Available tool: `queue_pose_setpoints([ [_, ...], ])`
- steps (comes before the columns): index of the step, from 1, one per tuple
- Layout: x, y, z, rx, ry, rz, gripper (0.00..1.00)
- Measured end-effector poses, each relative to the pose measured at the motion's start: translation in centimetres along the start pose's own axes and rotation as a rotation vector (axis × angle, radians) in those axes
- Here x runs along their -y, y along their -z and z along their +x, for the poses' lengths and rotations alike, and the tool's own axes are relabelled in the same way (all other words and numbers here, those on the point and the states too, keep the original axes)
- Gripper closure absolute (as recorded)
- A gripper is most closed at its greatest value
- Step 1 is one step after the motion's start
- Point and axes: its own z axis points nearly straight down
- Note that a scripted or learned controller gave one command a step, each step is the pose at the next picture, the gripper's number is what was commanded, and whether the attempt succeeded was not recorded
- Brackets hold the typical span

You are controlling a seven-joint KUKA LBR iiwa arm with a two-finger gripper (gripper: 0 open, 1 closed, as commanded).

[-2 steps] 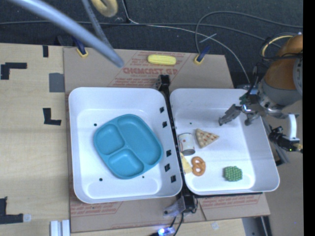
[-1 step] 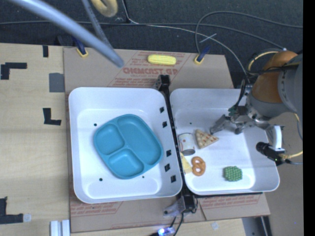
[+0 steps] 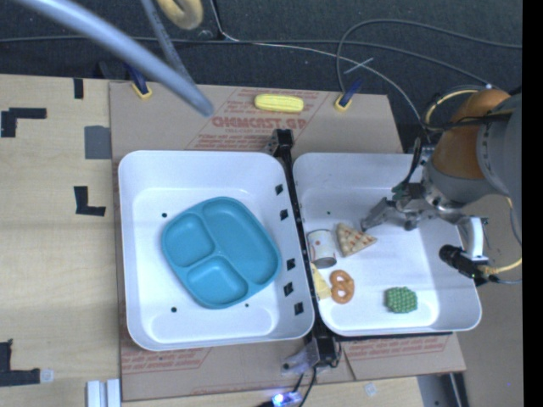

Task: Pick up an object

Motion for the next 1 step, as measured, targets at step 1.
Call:
queue_pose_setpoints([
  [1,-0.12,1.13,-0.06,0.003,0.0,-0.005,1.0],
])
